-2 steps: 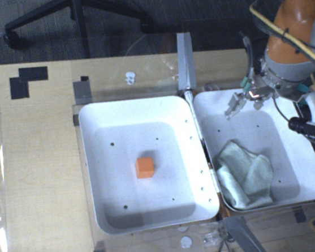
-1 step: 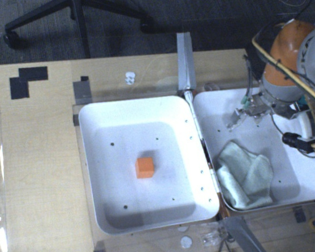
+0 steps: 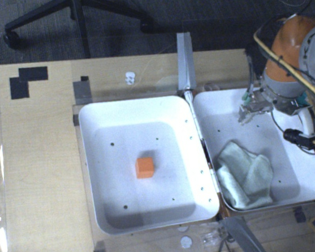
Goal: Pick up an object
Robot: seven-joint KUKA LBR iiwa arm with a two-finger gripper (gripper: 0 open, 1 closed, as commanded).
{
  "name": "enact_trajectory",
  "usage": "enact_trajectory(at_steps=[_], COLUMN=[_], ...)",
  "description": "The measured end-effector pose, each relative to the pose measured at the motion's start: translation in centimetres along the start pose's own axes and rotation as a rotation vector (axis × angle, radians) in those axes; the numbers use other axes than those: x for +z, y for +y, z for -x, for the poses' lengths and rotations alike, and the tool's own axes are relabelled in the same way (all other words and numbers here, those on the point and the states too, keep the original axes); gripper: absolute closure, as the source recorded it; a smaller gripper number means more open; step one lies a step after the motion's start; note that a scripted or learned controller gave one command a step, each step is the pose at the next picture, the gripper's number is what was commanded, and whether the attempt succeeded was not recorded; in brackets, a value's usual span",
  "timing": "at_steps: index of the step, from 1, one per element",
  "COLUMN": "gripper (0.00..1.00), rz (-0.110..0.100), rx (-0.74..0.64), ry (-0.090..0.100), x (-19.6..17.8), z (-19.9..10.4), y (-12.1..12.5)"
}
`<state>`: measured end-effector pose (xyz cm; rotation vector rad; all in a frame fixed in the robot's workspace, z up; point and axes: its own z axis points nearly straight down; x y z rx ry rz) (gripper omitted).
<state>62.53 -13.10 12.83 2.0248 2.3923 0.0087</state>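
One orange cube [image 3: 145, 167] sits in the left bin [image 3: 97, 124], well apart from the claw [image 3: 247, 111]. One crumpled cloth [image 3: 244, 174] lies near the claw in the right bin [image 3: 304, 187]. The claw's small, blurred fingers hold nothing; open or closed cannot be told.

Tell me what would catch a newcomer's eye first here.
The orange block stands out, alone near the middle of the left bin. Next comes the crumpled pale cloth in the near part of the right bin. The gripper sits over that bin's far right corner, apart from both.
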Motion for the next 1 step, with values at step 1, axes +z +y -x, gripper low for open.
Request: enact_trajectory(at_steps=[1], gripper=[1.0], rz=[-0.004], rx=[0.251], ry=[-0.001], x=[-12.23], z=[-0.13], y=[0.01])
